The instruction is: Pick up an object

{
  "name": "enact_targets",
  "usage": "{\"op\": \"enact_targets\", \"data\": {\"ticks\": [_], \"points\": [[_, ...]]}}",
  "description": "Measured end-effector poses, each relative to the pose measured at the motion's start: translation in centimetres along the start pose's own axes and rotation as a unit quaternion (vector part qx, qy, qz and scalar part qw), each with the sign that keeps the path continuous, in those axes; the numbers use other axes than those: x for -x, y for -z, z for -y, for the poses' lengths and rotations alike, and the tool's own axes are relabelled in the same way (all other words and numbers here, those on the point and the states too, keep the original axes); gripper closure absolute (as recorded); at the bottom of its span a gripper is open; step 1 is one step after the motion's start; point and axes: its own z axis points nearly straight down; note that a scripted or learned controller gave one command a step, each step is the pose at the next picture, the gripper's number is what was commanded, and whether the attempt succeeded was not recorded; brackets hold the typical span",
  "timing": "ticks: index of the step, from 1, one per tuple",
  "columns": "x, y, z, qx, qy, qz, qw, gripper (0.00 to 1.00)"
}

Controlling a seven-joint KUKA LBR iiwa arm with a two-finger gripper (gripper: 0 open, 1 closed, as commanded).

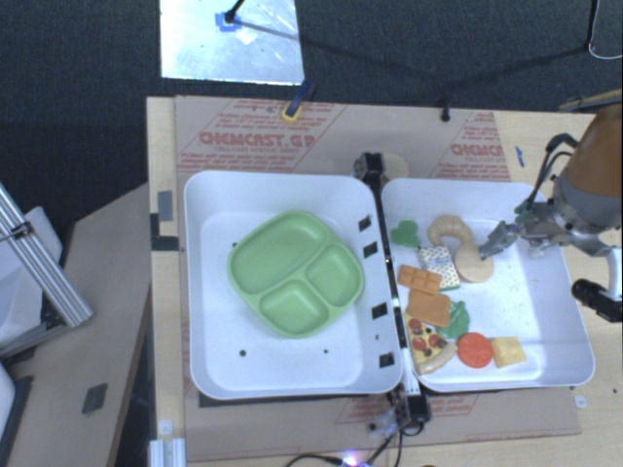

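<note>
The right bin [560, 309] holds a pile of toy food. It includes a green sprig [404, 232], a tan croissant [450, 229], a round beige cookie [475, 265], a patterned cracker [440, 263] and two orange waffle pieces [424, 292]. Further forward lie a pizza slice [429, 344], a red tomato [475, 349] and a yellow cheese cube [507, 350]. My gripper [496, 239] reaches in from the right and hovers just above and right of the cookie. Nothing is visibly held in it.
The left bin [209, 261] holds a green divided plate [295, 272]. A black hinged divider [384, 280] runs between the bins. A shiny metal sheet [231, 27] lies on the dark floor behind the bench. Metal framing [34, 261] stands at the far left.
</note>
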Motion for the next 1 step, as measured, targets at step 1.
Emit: {"op": "enact_targets", "data": {"ticks": [1], "points": [[0.53,-4.14,-0.03,0.001,0.0,0.0,1.0,0.0]]}}
